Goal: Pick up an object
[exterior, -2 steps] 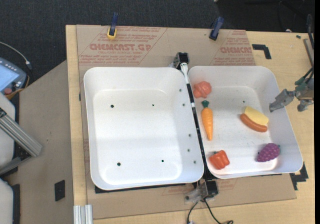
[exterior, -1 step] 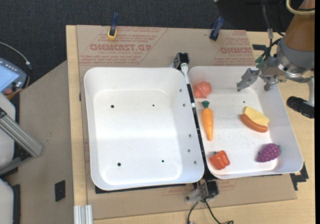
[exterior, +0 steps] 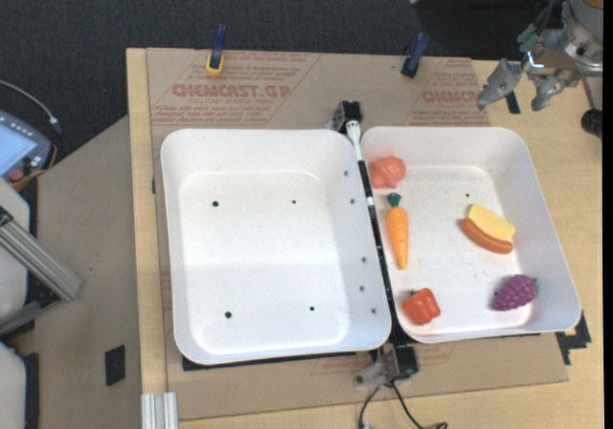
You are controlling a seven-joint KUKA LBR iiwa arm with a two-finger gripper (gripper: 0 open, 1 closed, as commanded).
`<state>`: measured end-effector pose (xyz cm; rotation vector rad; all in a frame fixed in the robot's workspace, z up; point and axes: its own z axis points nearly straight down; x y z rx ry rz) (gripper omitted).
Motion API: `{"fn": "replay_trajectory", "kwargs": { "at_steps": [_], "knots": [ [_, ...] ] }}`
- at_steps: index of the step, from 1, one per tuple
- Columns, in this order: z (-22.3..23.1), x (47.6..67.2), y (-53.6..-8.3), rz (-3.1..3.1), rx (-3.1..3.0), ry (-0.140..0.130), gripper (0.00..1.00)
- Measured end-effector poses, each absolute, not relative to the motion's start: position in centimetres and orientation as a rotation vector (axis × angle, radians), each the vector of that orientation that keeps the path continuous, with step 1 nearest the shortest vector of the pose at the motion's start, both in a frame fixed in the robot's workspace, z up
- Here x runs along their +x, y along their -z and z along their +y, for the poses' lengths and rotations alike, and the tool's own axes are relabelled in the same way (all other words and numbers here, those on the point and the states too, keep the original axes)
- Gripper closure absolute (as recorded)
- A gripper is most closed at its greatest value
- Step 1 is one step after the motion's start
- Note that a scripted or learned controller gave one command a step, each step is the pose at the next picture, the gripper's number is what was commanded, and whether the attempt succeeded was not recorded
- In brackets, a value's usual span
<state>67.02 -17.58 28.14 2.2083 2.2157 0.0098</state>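
The right bin [exterior: 536,190] holds five toy foods. A pink strawberry-like piece [exterior: 388,171] lies at its far left corner. Just below it an orange carrot [exterior: 397,236] lies lengthwise along the left wall. A red pepper [exterior: 420,305] rests at the near left corner. A yellow and orange hot dog [exterior: 488,228] sits right of centre, and a purple grape bunch [exterior: 514,292] lies at the near right. My gripper [exterior: 522,92] hovers beyond the bin's far right corner, its fingers [exterior: 497,89] spread open with nothing between them.
The left bin [exterior: 182,226] stands beside the right one, joined by a black strip [exterior: 369,216]. Both rest on a cardboard sheet [exterior: 287,82] held by a yellow-blue clamp [exterior: 216,56] and a blue clamp [exterior: 415,55].
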Motion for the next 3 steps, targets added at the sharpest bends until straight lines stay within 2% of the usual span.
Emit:
{"fn": "replay_trajectory", "kwargs": {
  "at_steps": [1, 2, 3],
  "knots": [
    [-16.6, 61.2, -36.8, 2.217, 2.219, -0.004, 0.00],
    [-16.9, 51.9, -49.0, 2.212, 2.218, -0.007, 0.00],
    [-8.5, 47.8, -53.9, 2.225, 2.208, -0.010, 0.00]
  ]
}}
